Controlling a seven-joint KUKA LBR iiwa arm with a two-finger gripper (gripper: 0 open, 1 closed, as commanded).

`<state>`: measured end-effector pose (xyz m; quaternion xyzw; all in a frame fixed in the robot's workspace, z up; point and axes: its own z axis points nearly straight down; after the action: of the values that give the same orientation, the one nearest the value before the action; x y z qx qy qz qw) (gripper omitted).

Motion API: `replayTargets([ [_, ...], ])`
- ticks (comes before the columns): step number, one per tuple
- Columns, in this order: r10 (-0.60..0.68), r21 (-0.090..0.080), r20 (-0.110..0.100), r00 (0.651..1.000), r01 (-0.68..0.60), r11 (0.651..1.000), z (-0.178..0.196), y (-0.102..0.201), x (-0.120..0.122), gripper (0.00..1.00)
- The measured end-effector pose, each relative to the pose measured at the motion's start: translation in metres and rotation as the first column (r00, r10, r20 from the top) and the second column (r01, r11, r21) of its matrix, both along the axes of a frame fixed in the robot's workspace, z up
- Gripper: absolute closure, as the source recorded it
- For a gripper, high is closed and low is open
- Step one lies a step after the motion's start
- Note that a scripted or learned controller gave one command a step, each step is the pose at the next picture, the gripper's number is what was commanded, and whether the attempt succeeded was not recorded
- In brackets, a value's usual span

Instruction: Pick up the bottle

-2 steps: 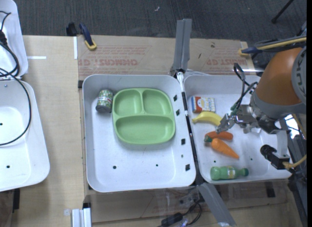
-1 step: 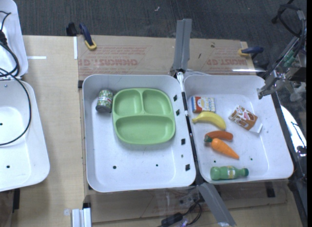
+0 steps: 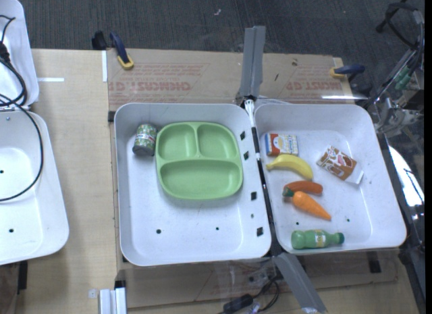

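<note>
Camera view: bottle [image 3: 317, 239] lies on its side at 6 o'clock of the right bin [image 3: 388, 191], near the front wall, cap toward 3. Carrot [image 3: 311, 205] sits just beside it at 12. Gripper state: can't tell. Risk, imo: round body rolls off under a pinch, or the fingers snag carrot or bin wall since clearance looks tight.

Left of the left bin [image 3: 128, 191], a white tub [image 3: 30, 191] is running off the frame's edge, so I am seeing only part of it. The print on the small can [image 3: 144, 139] beside the green plate [image 3: 199, 161] is reading too small for me to make out.
</note>
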<state>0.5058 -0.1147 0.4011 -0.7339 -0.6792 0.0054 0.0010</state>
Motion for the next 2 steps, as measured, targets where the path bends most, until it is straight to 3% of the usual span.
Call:
replayTargets([
  [1, -0.028, 0.005, 0.003, 1.000, 0.028, 1.000, -0.113, -0.010, -0.027, 1.00],
  [2, -0.024, 0.006, 0.006, 1.000, 0.024, 1.000, -0.295, 0.008, -0.009, 1.00],
])
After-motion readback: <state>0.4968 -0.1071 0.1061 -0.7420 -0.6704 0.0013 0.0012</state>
